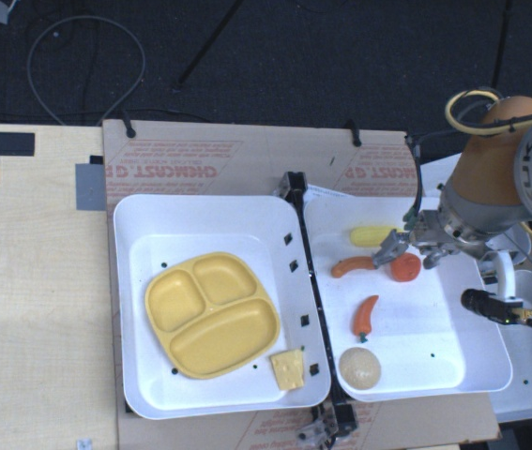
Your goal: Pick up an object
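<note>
My gripper (410,254) hangs over the back of the right bin (486,364), open, its two grey fingers spread apart. A red tomato (404,269) lies just in front of and between the fingertips, resting on the bin floor, not held. An orange sausage-shaped piece (352,267) lies to the tomato's left, almost touching the left finger. A yellow piece (371,236) sits behind it. Nearer the front lie a red chili pepper (365,315) and a round beige item (359,367).
The left bin (134,242) holds a yellow divided plate (212,314) and a pale yellow cheese wedge (289,370) at its front right. A black divider (308,289) runs between the bins. The arm's orange band (491,172) rises at the right, with cables beside it.
</note>
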`<control>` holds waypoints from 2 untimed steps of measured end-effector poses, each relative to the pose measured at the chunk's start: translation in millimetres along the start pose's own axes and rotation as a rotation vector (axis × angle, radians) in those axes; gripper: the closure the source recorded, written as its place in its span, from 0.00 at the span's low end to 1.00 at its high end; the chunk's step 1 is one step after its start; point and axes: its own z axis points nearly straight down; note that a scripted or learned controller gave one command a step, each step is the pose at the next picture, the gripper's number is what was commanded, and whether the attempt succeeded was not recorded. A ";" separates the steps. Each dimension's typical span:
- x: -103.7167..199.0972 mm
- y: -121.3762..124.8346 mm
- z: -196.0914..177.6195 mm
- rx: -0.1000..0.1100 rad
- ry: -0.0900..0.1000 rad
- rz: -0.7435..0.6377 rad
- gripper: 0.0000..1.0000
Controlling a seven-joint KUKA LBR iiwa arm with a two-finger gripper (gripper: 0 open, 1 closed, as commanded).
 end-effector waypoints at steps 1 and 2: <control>10.4 1.2 53.5 0.001 0.001 -0.002 0.00; 8.6 1.7 40.3 -0.002 -0.001 0.002 1.00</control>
